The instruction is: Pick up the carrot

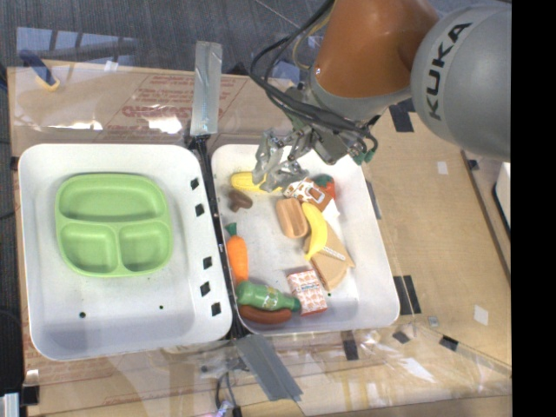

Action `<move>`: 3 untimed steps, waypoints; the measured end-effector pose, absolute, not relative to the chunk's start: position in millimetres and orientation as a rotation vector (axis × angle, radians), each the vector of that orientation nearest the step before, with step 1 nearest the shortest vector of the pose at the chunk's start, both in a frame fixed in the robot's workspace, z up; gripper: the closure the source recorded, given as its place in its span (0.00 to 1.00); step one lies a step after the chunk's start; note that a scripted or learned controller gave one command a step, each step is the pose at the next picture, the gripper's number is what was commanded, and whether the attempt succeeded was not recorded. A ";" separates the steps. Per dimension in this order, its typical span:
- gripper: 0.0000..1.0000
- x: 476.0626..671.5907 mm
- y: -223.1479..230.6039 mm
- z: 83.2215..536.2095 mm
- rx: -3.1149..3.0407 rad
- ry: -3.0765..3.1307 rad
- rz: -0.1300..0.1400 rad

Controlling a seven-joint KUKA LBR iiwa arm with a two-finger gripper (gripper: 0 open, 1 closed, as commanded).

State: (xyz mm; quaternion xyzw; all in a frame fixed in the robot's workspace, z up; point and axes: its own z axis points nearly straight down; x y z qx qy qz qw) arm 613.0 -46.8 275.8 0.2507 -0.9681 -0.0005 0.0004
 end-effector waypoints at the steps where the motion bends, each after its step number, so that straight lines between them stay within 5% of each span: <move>1: 1.00 623.5 -125.3 383.5 0.819 -3.046 0.015; 2: 1.00 655.2 -122.9 322.1 0.828 -3.026 -0.006; 3: 1.00 657.3 -99.4 305.9 0.705 -3.063 0.001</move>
